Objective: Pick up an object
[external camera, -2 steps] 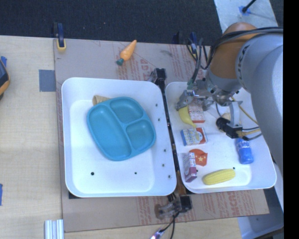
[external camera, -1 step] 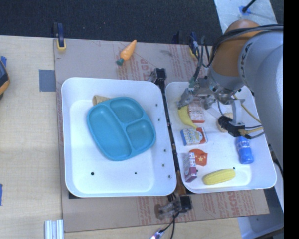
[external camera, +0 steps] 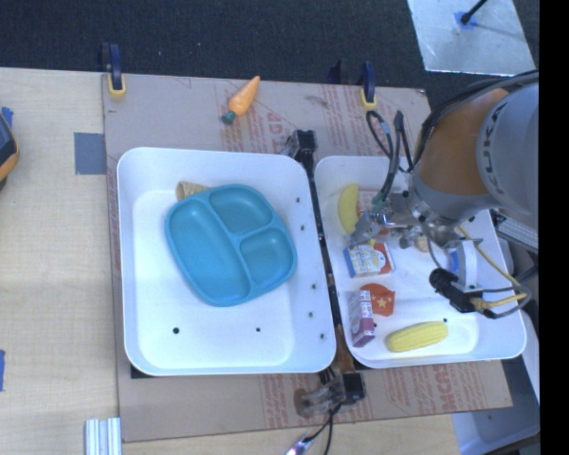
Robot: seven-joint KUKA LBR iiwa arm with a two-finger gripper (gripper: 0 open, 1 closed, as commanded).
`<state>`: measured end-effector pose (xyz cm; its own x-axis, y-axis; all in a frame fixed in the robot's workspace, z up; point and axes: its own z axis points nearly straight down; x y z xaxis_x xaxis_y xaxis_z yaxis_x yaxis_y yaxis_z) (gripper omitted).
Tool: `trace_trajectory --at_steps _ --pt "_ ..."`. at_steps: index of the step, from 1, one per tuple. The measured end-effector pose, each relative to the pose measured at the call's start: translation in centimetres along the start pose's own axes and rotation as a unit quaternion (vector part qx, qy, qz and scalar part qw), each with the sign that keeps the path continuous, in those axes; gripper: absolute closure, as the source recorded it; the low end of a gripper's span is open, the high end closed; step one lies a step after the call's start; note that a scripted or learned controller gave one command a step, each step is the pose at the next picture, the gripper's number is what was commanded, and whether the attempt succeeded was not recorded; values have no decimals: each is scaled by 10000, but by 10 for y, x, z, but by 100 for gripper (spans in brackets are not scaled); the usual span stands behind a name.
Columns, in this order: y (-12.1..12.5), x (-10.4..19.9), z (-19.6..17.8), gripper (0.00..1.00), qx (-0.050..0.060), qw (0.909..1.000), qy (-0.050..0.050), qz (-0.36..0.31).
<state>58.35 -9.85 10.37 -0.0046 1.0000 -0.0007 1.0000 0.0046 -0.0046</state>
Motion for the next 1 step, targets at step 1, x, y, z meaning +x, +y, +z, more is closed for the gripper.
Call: trace_trajectory --at_steps 1 --pt "47 6 12 0 -12 10000 4 6"
